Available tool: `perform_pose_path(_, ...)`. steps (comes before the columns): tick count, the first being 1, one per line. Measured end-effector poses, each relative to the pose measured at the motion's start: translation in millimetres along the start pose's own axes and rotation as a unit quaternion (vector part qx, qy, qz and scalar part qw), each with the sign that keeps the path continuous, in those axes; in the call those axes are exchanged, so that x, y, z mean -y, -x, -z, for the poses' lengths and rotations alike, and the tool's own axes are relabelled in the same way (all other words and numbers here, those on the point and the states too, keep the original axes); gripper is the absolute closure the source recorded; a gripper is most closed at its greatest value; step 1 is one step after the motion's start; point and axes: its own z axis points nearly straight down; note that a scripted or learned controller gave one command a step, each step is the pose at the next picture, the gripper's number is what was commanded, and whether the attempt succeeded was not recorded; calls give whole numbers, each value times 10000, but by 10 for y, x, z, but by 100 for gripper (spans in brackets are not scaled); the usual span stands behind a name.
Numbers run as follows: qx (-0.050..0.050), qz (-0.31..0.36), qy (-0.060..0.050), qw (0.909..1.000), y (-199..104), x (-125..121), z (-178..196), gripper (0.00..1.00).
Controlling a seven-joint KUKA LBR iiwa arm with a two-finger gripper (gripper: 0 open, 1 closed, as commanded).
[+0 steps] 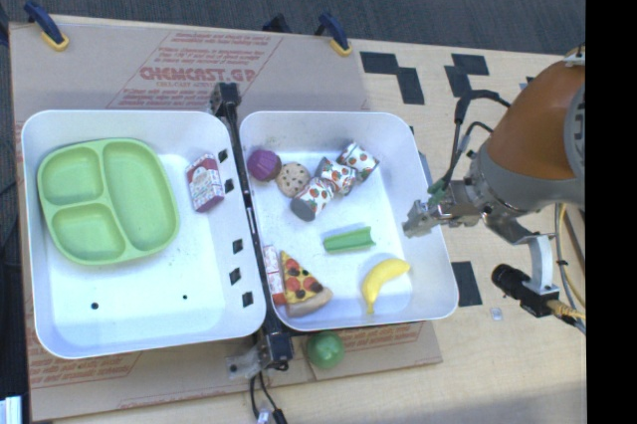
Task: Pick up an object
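Camera view, jaws (418, 219) blurred at right bin (430, 258) rim, arm (532, 138) cropped.

A light green divided plate (105, 201) sits in a white bin (60, 313); nearby lie a yellow banana (382, 279) and purple ball (264, 164).

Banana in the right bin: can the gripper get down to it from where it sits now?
Probably yes. The gripper hangs at the right bin's right rim, and the toy banana lies apart from the green block and pizza slice, nothing over it.
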Motion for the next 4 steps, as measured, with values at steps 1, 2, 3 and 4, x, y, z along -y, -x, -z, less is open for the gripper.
perform_pose_path(1, -2, 25, 1, 10000, -2, -11, 104, 100)
perform_pose_path(2, 1, 48, 6, 10000, -3, -21, 208, 100)
perform_pose_path(3, 2, -2, 6, 10000, 5, 82, 280, 100)
perform_pose_path(4, 11, 0, 25, 10000, 10, 77, 363, 100)
